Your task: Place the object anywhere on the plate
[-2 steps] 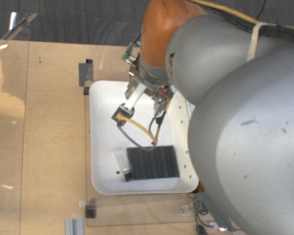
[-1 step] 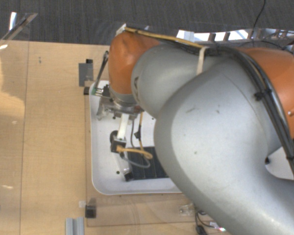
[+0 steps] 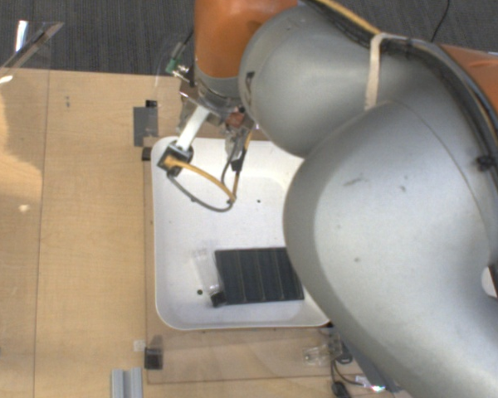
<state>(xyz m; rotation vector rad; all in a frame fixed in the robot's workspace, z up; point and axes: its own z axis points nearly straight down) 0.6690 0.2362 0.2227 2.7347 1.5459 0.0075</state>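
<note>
Firstly, the arm [image 3: 382,189]: grey, with an orange band above the wrist. It reaches in from the right and covers most of that side.

Bench [image 3: 75,222]: pale wood, bearing the bins.

Bin [image 3: 170,247]: shallow, white, rounded corners. Its right part lies under the arm.

Black ribbed slab [image 3: 257,276]: flat on the bin floor at the near end, with its right edge running under the arm's outline. It is judged to be the object to be moved, though it could equally be the plate itself. A faint clear scrap lies just beside its left edge, too indistinct to name.

Hand [image 3: 235,143]: hangs below the orange band over the far end of the bin, well apart from the slab. Nothing can be seen in its hold, and whether it is open or closed cannot be told.

Small dark bracket [image 3: 146,123]: on the bench at the bin's far left corner.

Step in hand: judged to be the approach, with no pickup made yet. The next move calls for travel toward the near end, then a descent squarely over the slab.
</note>
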